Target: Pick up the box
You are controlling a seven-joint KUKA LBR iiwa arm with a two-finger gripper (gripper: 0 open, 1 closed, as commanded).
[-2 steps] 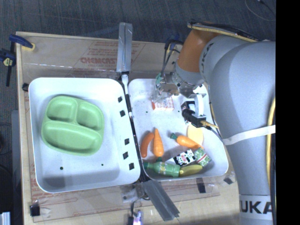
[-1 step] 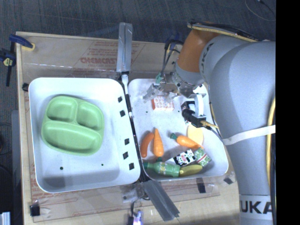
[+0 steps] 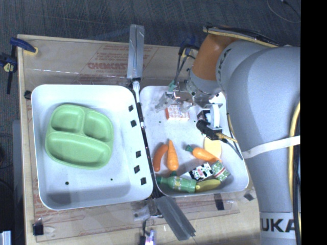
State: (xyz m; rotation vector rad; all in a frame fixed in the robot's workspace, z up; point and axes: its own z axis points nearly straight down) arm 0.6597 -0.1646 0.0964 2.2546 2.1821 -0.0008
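The box is small, white with red print, and lies flat in the far part of the right bin. My gripper hangs over the bin's far edge, just behind the box and very close to it. Whether it touches the box cannot be made out. The orange band and grey wrist rise to the right of it.
The right bin's near half holds two carrots, a third carrot, a yellow piece, a green bottle and a black-and-white item. The left bin holds a green divided tray.
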